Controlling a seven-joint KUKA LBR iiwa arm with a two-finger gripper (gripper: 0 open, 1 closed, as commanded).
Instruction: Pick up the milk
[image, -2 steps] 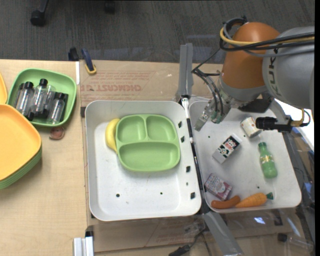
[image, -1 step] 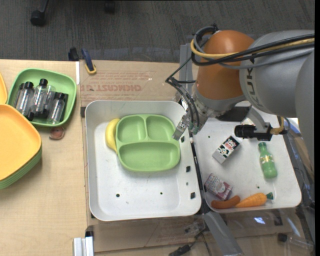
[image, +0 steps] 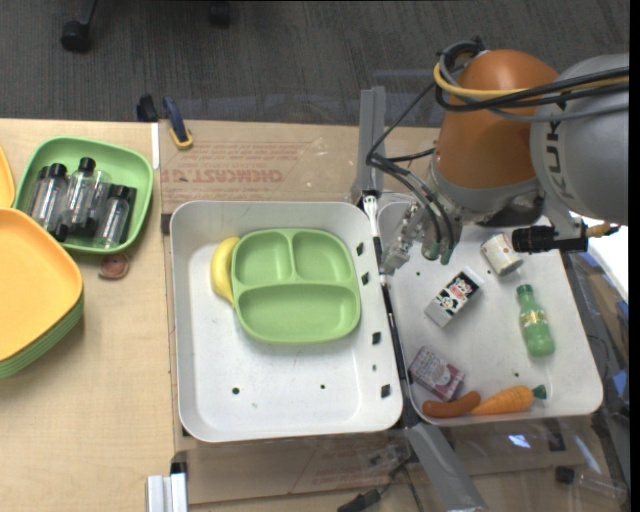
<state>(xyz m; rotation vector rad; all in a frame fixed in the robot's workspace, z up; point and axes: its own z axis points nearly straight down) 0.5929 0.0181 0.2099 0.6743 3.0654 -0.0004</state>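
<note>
The milk (image: 453, 298) is a small white carton with black cow markings. It lies on its side in the upper middle of the right bin (image: 580, 385). My gripper (image: 418, 243) hangs over that bin's upper left corner, up and to the left of the carton and a short way apart from it. Its fingers (image: 440, 246) stand open with nothing between them. The orange band and grey arm reach in from the upper right.
The right bin also holds a white cup (image: 500, 253), a green bottle (image: 535, 322), a carrot (image: 505, 401), a sausage (image: 450, 407) and a pink packet (image: 436, 372). The left bin (image: 280, 400) holds a green divided plate (image: 296, 284) and a yellow piece (image: 222, 270).
</note>
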